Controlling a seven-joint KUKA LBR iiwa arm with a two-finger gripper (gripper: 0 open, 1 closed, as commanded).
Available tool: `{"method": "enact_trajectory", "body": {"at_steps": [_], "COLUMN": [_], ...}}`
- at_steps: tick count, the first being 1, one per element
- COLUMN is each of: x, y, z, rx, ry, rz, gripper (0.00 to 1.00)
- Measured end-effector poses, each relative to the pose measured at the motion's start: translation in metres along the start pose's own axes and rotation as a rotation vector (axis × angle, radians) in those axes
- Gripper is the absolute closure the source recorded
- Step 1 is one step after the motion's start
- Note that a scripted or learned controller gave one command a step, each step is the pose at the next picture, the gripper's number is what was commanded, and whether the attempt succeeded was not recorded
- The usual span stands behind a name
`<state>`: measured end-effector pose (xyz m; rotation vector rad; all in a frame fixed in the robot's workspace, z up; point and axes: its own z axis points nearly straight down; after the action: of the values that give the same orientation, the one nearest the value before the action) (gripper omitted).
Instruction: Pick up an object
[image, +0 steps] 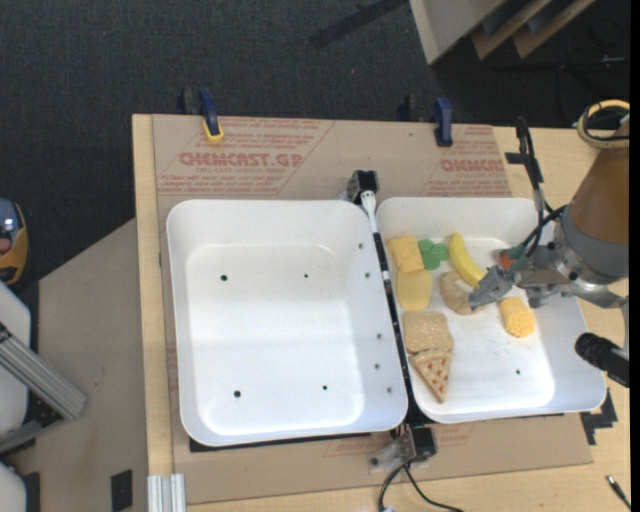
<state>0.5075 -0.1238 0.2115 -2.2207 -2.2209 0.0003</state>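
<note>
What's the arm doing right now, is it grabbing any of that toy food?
Pincer low in the right bin, beside the banana and corn cob. Grip state unclear. Nothing seen held. Food pieces crowd close around it.

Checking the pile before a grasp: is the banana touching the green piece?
Touching: the camera view shows the banana edge against the green piece, no gap.
</note>
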Motion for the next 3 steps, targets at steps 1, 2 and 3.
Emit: {"method": "enact_trajectory", "body": {"at_steps": [1,2,3], "x": [0.065,0.027,0.013], "y": [-0.001,0.056,0.123], "z": [0.029,0.095,0.104], "rx": [0.004,0.000,-0.006], "ry": [0.004,-0.003,-0.003], "rz": [-0.006,0.002,-0.002], "gripper": [0.00,0.00,0.00]}}
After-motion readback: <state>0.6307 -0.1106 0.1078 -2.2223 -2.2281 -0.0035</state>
